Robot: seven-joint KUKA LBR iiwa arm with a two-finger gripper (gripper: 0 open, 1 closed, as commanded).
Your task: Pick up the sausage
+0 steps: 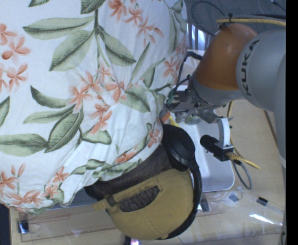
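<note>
A person in a white shirt with green leaves and orange flowers (77,86) leans over the bench and covers most of both bins. The grey arm with its orange band (223,60) reaches in from the right. Its gripper (173,106) sits at the edge of the person's shirt, above the right bin (218,175), and is partly hidden by the cloth. Whatever lies in the bins under the person is hidden from me.
The person's head, in a tan cap (149,208) and black headphones (182,147), is at the lower middle, close to the gripper. A black cable fitting (215,147) hangs off the wrist. Bare wooden bench (261,188) lies to the lower right.
</note>
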